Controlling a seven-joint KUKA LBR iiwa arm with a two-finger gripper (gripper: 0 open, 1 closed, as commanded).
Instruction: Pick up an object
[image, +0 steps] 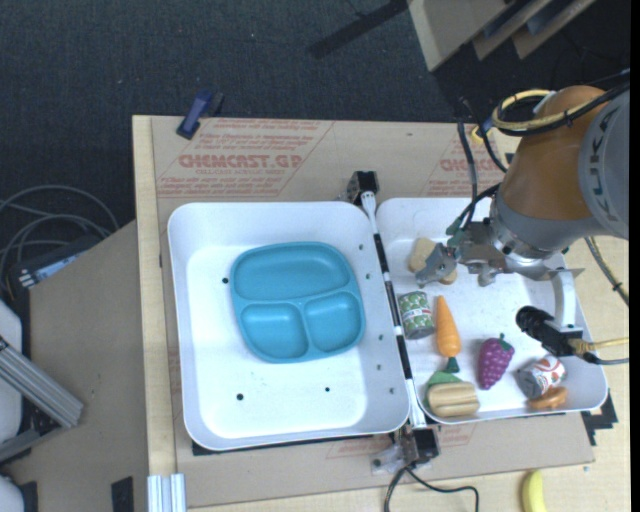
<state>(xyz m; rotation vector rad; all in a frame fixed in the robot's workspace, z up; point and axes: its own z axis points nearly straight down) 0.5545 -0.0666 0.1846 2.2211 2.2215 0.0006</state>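
Taking the carrot in the right bin as landmark: nearest the camera, a bread roll below it, grapes beside it, a green-labelled can touching its left. Just above, the hand hovers by a tan piece; its grip I cannot tell. Descend squarely on one isolated item. Farther off, the worktop reads "CHEMCAST".

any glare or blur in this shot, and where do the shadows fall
Camera view: lighting is even, with the white bins bright but not blown out; the blue divided plate is in focus with a soft sheen; the arm looks slightly soft; only faint, short shadows sit beside the carrot and grapes; the dark floor at top is dim.
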